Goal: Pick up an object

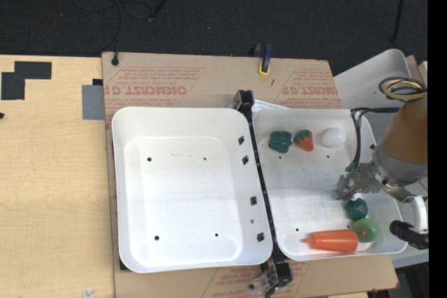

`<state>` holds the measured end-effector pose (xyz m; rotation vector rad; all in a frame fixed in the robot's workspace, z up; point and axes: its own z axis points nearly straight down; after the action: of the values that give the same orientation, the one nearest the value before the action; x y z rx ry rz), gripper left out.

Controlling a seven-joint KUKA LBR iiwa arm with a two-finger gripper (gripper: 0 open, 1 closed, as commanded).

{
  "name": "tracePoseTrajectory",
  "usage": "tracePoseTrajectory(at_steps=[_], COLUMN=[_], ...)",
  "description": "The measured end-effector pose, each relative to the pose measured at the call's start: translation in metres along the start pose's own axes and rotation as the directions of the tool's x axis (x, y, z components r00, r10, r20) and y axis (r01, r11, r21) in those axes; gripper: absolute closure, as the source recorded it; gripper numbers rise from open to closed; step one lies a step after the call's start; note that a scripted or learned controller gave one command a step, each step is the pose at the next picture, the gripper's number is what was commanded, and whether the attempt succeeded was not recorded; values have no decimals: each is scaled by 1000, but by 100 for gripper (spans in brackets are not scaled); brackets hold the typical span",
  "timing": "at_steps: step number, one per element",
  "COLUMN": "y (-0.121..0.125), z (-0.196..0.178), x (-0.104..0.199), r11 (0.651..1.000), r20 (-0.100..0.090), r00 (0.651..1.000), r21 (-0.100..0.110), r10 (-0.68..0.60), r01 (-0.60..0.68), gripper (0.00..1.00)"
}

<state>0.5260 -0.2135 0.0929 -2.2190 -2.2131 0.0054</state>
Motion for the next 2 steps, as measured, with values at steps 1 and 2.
tracePoseTrajectory(at_steps=[1, 2], y=[100, 41], z=[4, 5], x=[2, 0], r11=[1000, 1000], r20=[4, 2], r00=[1000, 1000], r21=[-13, -3], r10=[-7, -2], r01=[7, 2], gripper=[100, 100])
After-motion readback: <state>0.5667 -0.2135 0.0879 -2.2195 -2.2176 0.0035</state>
